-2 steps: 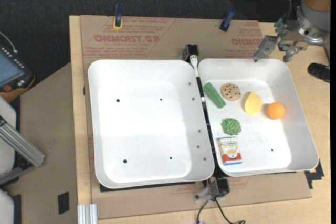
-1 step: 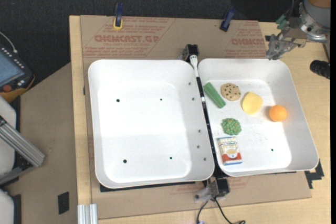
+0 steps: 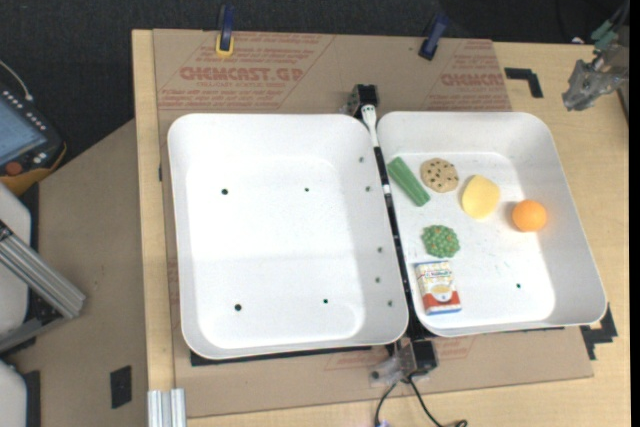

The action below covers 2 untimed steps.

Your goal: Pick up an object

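Orange ball (image 3: 529,215) lies in right bin (image 3: 560,155) near its right edge, just beside lemon (image 3: 481,197). Cookie (image 3: 439,175), green stick (image 3: 408,181), broccoli (image 3: 440,240), carton (image 3: 437,286) toward left edge. Tool (image 3: 590,80) over tabletop's far right corner; state cannot be judged.

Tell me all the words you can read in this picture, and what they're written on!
"CHEMCAST GP", in red, on the brown board behind the left bin; the last letters are blurry.
The same red print on the board behind the right bin is too faint to read for sure.
The small carton in the right bin has a printed label, too small to read.
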Tool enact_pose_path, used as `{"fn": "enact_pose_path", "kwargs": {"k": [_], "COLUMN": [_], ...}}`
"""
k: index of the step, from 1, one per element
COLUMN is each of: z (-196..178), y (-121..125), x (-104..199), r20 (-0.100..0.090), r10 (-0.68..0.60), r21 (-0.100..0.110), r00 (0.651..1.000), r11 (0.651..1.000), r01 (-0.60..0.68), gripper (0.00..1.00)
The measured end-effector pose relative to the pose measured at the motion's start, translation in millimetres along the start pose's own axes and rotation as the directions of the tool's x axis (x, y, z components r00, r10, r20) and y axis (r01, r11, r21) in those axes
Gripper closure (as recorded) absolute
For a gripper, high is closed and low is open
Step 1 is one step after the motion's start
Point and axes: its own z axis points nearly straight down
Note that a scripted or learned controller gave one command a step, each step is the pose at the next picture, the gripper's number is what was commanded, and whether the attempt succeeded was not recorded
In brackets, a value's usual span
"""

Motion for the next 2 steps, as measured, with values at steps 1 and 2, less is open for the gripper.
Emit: {"fn": "enact_pose_path", "kwargs": {"k": [1,2], "z": [-112,1], "y": [-24,-37], "x": [38,1], "r20": [-0.002,-0.006], "r10": [-0.007,0.000], "r21": [-0.005,0.014], "r00": [1.000,1.000], "r11": [1.000,1.000], "r01": [0.007,0.000], "gripper": [1.00,1.00]}}
